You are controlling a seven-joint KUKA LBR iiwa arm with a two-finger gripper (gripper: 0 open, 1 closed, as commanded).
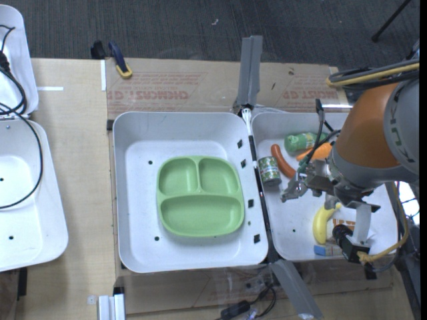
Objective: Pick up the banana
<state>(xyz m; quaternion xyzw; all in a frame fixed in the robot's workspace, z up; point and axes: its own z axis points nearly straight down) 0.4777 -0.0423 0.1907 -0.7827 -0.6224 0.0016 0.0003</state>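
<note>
We are hanging the gripper [293,191] over the right bin [293,235], its fingers spread and holding nothing. The banana [322,224] is lying just beside it, near the front. We should be centring over the banana's middle before descending.

A cardboard-covered bench [180,85] bears two white bins, left bin [133,199] and right bin [293,235], side by side

Dark grey carpet floor [200,12] beyond; brown cardboard-topped bench [67,79] below, evenly lit.
</note>
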